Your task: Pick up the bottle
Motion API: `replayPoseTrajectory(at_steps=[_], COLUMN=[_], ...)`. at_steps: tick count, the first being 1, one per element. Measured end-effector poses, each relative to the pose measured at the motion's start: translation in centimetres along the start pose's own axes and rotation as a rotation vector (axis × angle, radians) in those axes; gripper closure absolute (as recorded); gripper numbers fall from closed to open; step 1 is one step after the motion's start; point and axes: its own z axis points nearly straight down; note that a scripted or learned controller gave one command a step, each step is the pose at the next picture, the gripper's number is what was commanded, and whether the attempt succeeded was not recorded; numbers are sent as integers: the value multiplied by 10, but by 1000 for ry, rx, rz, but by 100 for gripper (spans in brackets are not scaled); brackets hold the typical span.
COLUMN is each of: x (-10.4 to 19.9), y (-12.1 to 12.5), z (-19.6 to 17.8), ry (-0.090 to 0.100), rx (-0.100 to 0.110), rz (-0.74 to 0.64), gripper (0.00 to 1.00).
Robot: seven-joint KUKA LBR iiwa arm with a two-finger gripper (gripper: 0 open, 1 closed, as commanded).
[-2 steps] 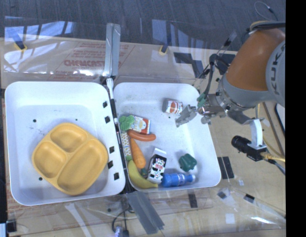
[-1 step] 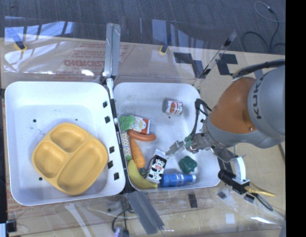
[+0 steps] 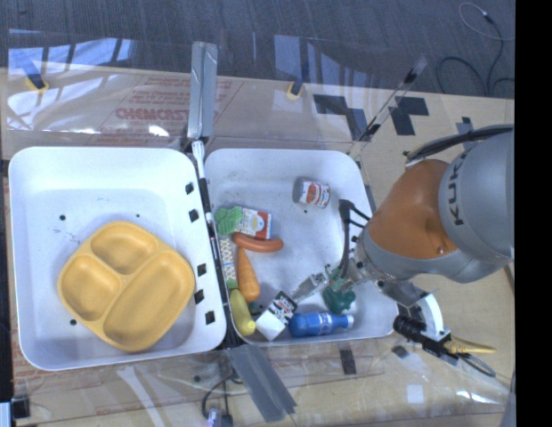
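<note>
A blue bottle with a white cap (image 3: pixel 319 324) lies on its side near the front wall of the right bin (image 3: pixel 347 169). My gripper (image 3: pixel 333 286) hangs low in that bin, just above and behind the bottle, beside a small dark green object (image 3: pixel 341 300). Nothing shows clearly as held. The grey arm with its orange band (image 3: pixel 417 221) reaches in over the bin's right rim.
The right bin also holds a small can (image 3: pixel 312 193), a green and red carton (image 3: pixel 245 221), a sausage (image 3: pixel 258 244), a carrot (image 3: pixel 247 277), a yellow piece (image 3: pixel 241 313) and a white carton (image 3: pixel 275 315). A yellow divided plate (image 3: pixel 125 283) lies in the left bin (image 3: pixel 44 176).
</note>
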Motion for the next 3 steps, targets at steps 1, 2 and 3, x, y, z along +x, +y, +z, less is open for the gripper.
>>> replayPoseTrajectory(at_steps=[1, 2, 3], x=[0, 0, 8], y=[0, 0, 4], z=[-10, -10, -1], ry=[0, 0, -2], rx=[0, 0, -1], rz=[-4, -5, -283], gripper=[100, 0, 0])
